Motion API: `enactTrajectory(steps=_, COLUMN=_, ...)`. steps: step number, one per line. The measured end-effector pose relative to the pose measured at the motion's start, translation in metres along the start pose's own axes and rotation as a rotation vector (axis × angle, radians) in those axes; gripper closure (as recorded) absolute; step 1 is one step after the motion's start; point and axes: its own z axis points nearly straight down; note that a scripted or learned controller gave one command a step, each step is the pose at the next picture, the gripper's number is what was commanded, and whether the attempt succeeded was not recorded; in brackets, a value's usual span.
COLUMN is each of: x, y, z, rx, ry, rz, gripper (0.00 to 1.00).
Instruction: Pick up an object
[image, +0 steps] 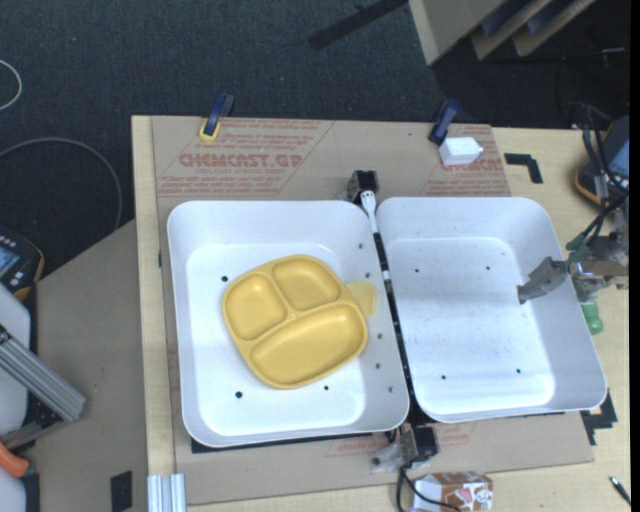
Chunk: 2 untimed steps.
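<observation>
A yellow divided plate with three compartments lies in the left white bin, a little right of its middle. A small pale yellow piece pokes out from under the plate's right edge. My gripper hangs over the right rim of the right white bin, far from the plate. A grey part of it points left into the bin, and nothing shows in its grasp.
A white block and a blue clamp sit on the board behind the right bin. A yellow-tipped clamp is at the back left. Cables and a green-tipped part crowd the right edge.
</observation>
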Motion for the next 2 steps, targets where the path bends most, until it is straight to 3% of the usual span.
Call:
enactTrajectory(steps=1, x=0.033, y=-0.0188, z=-0.2767, rx=-0.021, ry=-0.006, rz=-0.003, gripper=0.0)
enactTrajectory(steps=2, x=0.0328, y=-0.0182, z=-0.2789, rx=-0.008, ry=-0.004, rz=-0.001, gripper=1.0)
